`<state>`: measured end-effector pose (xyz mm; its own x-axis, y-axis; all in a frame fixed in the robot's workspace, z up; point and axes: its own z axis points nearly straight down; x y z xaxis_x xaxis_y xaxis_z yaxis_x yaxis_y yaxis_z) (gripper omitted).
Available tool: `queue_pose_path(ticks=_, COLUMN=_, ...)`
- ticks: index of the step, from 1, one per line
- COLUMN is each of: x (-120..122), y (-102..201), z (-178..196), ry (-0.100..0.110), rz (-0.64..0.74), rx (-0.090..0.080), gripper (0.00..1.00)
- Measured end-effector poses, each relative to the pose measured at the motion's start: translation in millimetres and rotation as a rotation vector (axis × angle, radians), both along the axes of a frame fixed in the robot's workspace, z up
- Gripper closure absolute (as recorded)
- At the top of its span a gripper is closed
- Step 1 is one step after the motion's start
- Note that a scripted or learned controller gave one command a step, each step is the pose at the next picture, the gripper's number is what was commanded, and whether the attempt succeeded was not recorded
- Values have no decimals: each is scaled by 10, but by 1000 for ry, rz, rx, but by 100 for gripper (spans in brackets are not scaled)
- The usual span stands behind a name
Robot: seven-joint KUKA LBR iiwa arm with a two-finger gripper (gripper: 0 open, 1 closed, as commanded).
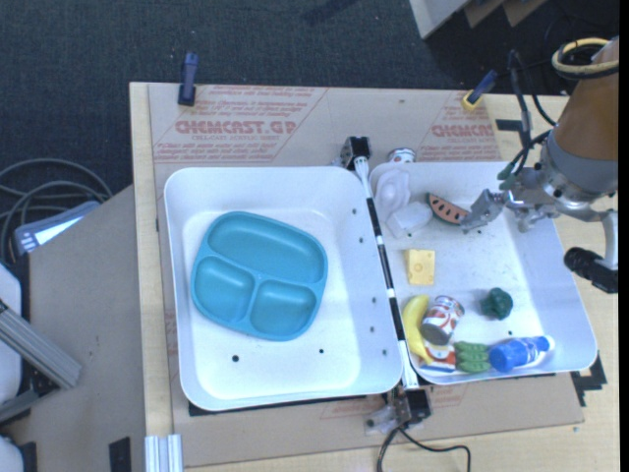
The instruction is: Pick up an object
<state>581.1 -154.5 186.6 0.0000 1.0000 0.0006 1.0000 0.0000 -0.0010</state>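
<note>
Left bin [197, 362]: a blue divided plate [259, 274]; right bin [560, 273]: a jumble along the near edge, banana [414, 324], can [442, 319], blue bottle [518, 352], green ball [498, 303], yellow square [421, 265]. Near the far wall, a small brown-and-red piece [447, 209], just beside the gripper [482, 211]; open or closed, cannot tell. Best to centre over that piece, descend straight, close gently, lift slowly.

Bright even overhead light, soft shadows, slightly blurry
</note>
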Motion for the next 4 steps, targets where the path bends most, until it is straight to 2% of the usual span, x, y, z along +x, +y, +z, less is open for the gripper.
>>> queue_pose_path(ticks=1, x=-613, y=-216, z=-1022, ry=0, rz=-1, rx=0, gripper=0)
queue_pose_path(ticks=2, x=-798, y=-454, z=-1018, ry=0, rz=-1, rx=1, gripper=0)
queue_pose_path(ticks=3, x=-794, y=-454, z=-919, ry=-1, rz=-2, rx=0, gripper=100)
queue_pose_path(ticks=4, x=383, y=39, z=-998, ry=-3, rz=3, rx=1, gripper=100)
